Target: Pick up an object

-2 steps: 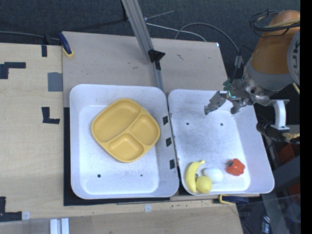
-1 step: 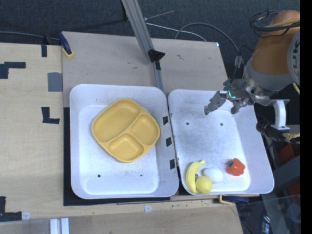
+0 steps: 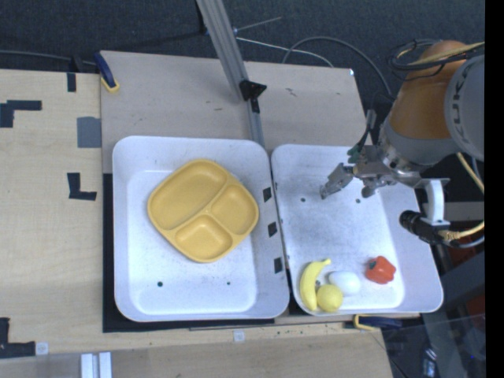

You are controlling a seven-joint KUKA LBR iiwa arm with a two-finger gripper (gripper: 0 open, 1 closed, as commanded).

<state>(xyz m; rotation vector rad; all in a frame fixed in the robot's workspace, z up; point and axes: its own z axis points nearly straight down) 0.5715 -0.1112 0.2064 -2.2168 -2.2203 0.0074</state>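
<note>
Objects for picking lie along the near edge of the right bin (image 3: 409, 235): a banana (image 3: 311, 280) touching a lemon (image 3: 330, 298), a white egg (image 3: 344, 281) just beside them, and a red pepper (image 3: 380, 270) a little apart. Above that bin's far half hangs the claw (image 3: 340, 183), fingers apart, holding nothing, well clear of the group. On the bench (image 3: 181, 105), the left bin (image 3: 126, 235) carries a yellow divided plate (image 3: 203, 209).

The arm (image 3: 429, 105) is reaching in from the right, its gripper (image 3: 346, 181) hanging low, pointing left, fingers spread, holding nothing.
</note>
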